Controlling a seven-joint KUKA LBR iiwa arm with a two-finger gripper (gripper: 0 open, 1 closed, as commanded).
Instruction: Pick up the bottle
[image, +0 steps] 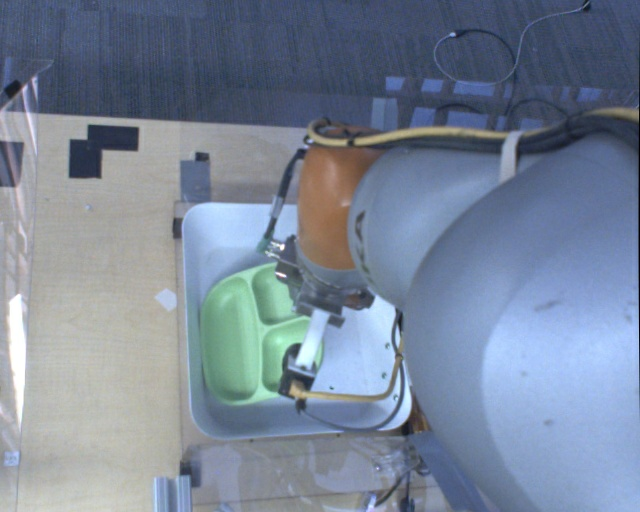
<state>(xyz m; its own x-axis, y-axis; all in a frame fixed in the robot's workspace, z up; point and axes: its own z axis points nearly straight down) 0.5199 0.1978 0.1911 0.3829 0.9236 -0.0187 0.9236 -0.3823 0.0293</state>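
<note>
My gripper (322, 298) hangs below the orange wrist band, over the middle of the left white bin (192, 300). It sits just above the right edge of a light green divided tray (240, 340) that lies in the bin's left half. The bulk of the grey arm covers the right part of this bin and whatever lies there.
The bench's bare wooden surface (100, 320) stretches to the left of the bin, with black markers (100, 148) at its far left. A clear panel stands along the left edge. The arm covers the other bin on the right.
</note>
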